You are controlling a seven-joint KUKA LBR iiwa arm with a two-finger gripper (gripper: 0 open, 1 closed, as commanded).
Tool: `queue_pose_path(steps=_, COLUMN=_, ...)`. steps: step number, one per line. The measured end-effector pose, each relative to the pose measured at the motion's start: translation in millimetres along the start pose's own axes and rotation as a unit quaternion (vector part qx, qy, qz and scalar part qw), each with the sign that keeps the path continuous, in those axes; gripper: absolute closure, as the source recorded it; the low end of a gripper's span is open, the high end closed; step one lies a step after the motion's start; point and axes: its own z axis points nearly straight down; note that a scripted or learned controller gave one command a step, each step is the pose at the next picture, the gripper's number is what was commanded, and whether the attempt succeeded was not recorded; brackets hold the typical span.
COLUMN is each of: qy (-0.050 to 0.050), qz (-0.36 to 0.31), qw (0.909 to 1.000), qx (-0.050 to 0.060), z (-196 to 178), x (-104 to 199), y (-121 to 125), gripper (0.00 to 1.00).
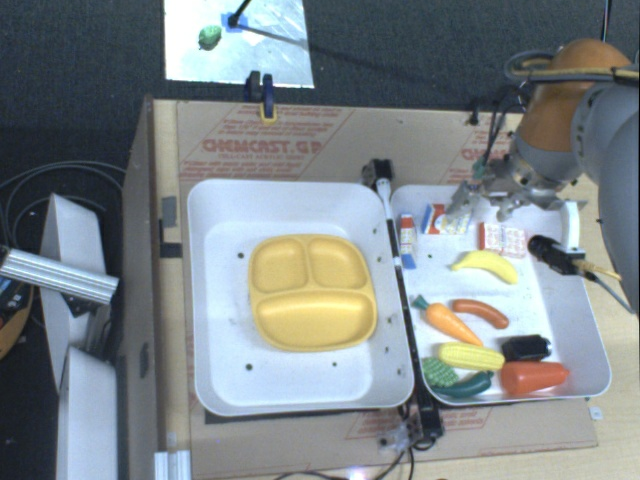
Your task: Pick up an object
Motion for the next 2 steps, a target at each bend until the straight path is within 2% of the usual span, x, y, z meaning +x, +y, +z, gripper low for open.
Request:
queue_pose_path(steps=1, qy=-0.001, qz=0.001, qw=1.0000, qx=0.002, z=2, x=-29, y=-23, gripper=0.00)
queue_pose_path(steps=2, qy=0.000, qz=0.002, qw=1.0000, qx=0.002, z=25, x=-22, y=-73, gripper=0.00)
